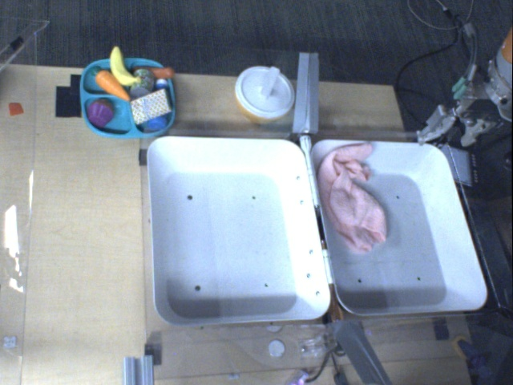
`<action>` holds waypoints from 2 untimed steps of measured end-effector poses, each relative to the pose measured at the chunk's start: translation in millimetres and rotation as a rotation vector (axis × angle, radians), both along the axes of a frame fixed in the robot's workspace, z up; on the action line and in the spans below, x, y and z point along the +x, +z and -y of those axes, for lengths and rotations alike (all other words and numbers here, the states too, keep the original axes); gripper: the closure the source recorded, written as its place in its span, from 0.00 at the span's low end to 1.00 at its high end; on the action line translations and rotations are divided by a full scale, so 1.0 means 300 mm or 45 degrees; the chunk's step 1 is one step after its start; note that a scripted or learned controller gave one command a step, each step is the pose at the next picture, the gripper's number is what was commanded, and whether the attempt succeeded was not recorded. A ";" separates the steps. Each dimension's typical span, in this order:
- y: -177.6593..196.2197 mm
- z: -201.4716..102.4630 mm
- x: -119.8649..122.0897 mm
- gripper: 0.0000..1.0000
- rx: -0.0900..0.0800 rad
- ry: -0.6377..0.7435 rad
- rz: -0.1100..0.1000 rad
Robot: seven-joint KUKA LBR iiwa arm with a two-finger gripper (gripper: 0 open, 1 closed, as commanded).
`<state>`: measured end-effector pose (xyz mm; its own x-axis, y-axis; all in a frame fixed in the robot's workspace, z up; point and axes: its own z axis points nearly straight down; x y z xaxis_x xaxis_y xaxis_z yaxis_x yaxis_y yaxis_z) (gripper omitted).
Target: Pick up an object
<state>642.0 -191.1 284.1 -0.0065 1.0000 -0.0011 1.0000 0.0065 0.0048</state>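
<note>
A crumpled pink cloth [353, 203] lies in the right bin [449, 295], against its left wall and towards the back. My gripper [450, 132] hangs at the bin's far right corner, over the rim and well to the right of the cloth. Its two metal fingers are spread open with nothing between them.
The left bin [232, 295] sits beside the right one, with a metal divider post [306, 95] behind their seam. Behind the bins stand a white lidded cup [264, 93] and a blue tray [90, 117] of toy food. Cables [437, 10] loop at the back right.
</note>
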 end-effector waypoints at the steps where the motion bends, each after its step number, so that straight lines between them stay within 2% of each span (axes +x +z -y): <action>1: -0.259 -0.181 0.014 0.00 0.001 0.094 0.001; 2: -0.424 -0.134 0.092 0.00 0.000 0.039 0.002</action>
